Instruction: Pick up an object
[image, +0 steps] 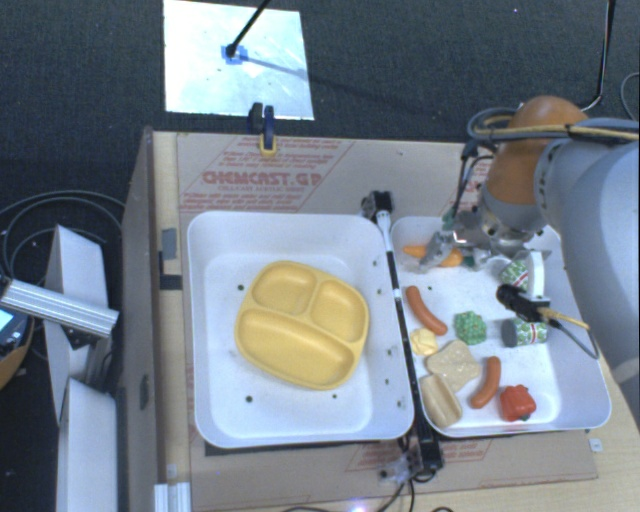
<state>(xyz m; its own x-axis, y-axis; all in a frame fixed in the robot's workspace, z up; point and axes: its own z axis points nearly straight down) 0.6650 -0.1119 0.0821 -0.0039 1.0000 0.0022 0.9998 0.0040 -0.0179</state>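
Seemingly early on, the camera view has the gripper (447, 250) low in the right bin's (590, 395) far corner beside an orange piece (452, 259); its opening cannot be told, and nothing looks lifted yet.

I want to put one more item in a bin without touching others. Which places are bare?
In the left white bin, bare floor borders the yellow three-compartment plastic tray on all sides, widest along the near edge. The right white bin is crowded: toy sausages, green broccoli and red pepper sit close together.
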